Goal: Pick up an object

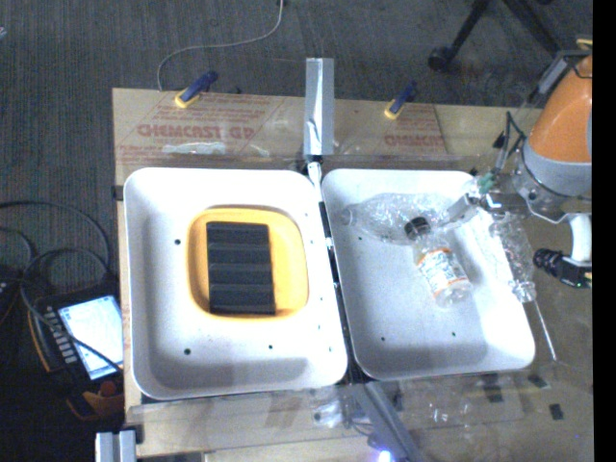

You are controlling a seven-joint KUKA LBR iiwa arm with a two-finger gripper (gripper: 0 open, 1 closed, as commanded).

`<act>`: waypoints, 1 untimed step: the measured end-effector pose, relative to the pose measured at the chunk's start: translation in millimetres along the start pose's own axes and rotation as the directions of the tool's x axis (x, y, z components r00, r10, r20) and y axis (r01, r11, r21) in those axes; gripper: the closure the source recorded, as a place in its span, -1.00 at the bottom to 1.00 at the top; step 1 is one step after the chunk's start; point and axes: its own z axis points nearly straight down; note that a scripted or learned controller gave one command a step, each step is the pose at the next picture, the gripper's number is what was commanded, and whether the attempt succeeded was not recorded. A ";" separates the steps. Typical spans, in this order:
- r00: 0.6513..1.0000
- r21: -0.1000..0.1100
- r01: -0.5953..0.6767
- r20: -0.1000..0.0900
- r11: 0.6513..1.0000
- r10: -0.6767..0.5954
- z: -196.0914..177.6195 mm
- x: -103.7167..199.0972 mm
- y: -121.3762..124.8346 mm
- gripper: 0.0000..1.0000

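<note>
In the right bin (pixel 481 349) lies a small clear pill bottle (pixel 438 261) with a black cap and an orange-and-white label, tilted toward the lower right. A crumpled clear plastic bottle (pixel 390 213) lies just behind it, near the bin's back wall. A yellow block with a black ridged top (pixel 245 265) rests in the middle of the left bin (pixel 154 354). My gripper (pixel 496 221) hangs over the right bin's back right corner, right of the pill bottle and apart from it. Nothing shows in its grasp.
The grey arm with its orange band (pixel 568 128) comes in from the right edge. A metal divider post (pixel 319 114) stands behind the seam between the bins. Two blue-and-yellow clamps (pixel 195 88) hold the board at the back. A tablet with cables (pixel 82 330) lies left of the bench.
</note>
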 end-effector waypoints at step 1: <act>0.984 -0.010 0.177 0.000 0.984 -0.177 82.6 -3.3 4.7 -1.00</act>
